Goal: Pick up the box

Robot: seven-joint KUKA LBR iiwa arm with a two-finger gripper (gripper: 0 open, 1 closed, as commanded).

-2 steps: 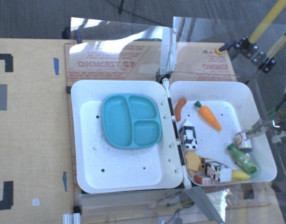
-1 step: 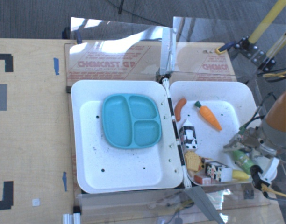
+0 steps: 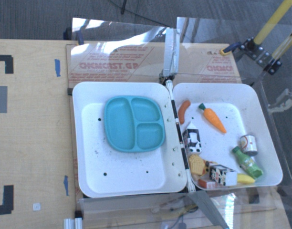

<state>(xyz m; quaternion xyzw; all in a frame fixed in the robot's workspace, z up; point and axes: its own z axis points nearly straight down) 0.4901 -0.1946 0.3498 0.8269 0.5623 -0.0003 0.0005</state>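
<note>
A small black-and-white box lies at the left wall of the right bin, about halfway down. A second small box, with dark and white printed sides, lies near the front edge of that bin. It sits between a tan waffle-like piece and a yellow banana.
The right bin also holds an orange sausage, a carrot, a small can and a green bottle. A teal divided plate sits in the left bin. A clear shield stands behind the bins.
</note>
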